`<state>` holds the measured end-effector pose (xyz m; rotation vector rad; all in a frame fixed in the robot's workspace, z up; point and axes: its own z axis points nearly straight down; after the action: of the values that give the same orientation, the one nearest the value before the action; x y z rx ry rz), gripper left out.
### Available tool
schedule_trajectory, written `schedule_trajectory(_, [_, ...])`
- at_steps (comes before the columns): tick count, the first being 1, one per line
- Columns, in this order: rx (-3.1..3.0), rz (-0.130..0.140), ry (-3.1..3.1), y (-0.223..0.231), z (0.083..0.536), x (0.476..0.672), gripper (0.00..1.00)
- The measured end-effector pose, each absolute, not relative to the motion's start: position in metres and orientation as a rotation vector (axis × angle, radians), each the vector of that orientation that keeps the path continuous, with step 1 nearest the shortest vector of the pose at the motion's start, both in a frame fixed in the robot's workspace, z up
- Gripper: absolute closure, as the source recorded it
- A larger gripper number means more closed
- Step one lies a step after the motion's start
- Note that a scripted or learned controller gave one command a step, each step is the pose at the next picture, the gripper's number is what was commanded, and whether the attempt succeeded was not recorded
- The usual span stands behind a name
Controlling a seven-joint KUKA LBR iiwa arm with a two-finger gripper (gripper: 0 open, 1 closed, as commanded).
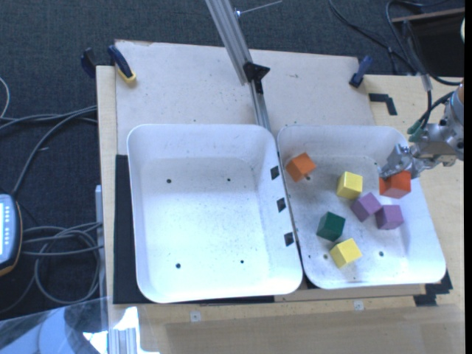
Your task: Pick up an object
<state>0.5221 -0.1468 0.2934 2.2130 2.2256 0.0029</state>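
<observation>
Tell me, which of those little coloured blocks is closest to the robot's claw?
The red block, by the right bin's right wall, directly at the gripper. The purple, yellow, green and orange blocks all lie farther left.

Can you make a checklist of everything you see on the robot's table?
Surface: bench with left bin and right bin.
Job's things: in the right bin, orange cube, two yellow cubes, green cube, two purple cubes, red cube.
Clutter: nothing seen.
Gripper: gripper right above the red cube; grip unclear.
Cables: cables on the floor at left and top right.
Surroundings: clamps on the bench corners, metal pole.
</observation>
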Motion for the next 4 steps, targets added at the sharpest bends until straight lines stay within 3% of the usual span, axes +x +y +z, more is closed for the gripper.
schedule_trajectory(4, [2.215, 0.003, 2.228, 0.055, 0.237, 0.633, 1.00])
